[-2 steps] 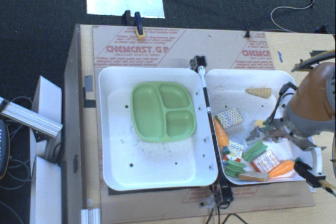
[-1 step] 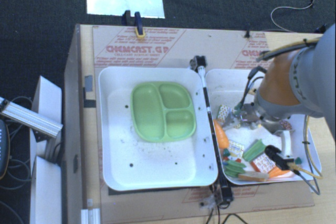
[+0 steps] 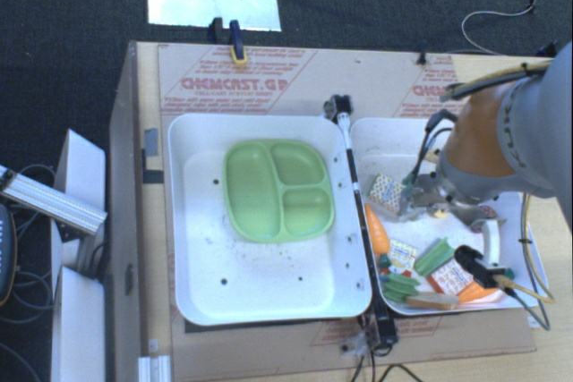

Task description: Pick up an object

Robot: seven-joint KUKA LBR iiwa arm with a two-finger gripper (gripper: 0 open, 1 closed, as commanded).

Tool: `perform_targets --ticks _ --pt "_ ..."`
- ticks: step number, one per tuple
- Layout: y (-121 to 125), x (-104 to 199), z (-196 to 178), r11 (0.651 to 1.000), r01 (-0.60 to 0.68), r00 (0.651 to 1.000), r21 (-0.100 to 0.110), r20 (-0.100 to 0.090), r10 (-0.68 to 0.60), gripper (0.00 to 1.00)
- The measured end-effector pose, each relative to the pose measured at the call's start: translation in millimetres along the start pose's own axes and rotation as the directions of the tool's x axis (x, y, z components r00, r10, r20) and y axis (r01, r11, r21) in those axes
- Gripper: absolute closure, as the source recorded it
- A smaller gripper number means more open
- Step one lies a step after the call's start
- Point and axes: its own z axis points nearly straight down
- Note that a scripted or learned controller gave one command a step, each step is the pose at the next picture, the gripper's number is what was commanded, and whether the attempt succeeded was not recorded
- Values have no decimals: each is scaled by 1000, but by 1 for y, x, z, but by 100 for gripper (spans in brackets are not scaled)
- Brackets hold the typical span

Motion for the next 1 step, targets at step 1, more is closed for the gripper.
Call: perform_targets --ticks 1 --pt "11 -65 -72 1000 -2 1000 0 1 2 100"
